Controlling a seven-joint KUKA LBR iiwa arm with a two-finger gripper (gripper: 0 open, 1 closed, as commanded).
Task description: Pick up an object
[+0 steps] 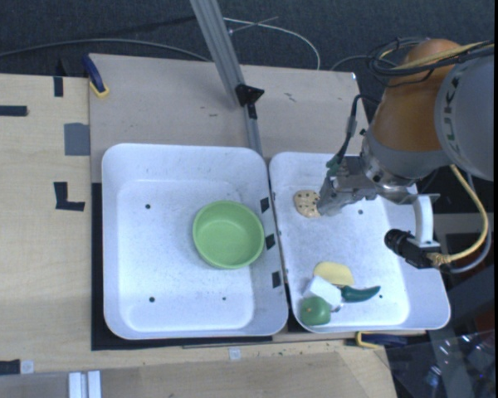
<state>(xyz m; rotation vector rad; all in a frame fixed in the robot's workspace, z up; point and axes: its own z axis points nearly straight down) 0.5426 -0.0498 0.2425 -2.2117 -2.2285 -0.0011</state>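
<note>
A round tan cookie point(306, 202) lies in the right bin point(415, 305), near its upper left. My gripper point(325, 201) hangs just right of the cookie, close to it or touching it; from this angle the fingertips are too dark to read. Toward the bin's near edge sits a cluster: a yellow piece point(334, 273), a white block point(323, 289), a green ball point(315, 310) and a dark teal pepper-shaped piece point(361, 293). A green bowl point(227, 234) rests upright in the middle of the left bin point(133, 305).
A slanted grey pole point(220, 44) with a black clamp runs down to the rim between the bins. The arm's orange and grey body point(423, 114) overhangs the right bin's upper right. A black cable fitting point(407, 247) sticks out over the bin's right side.
</note>
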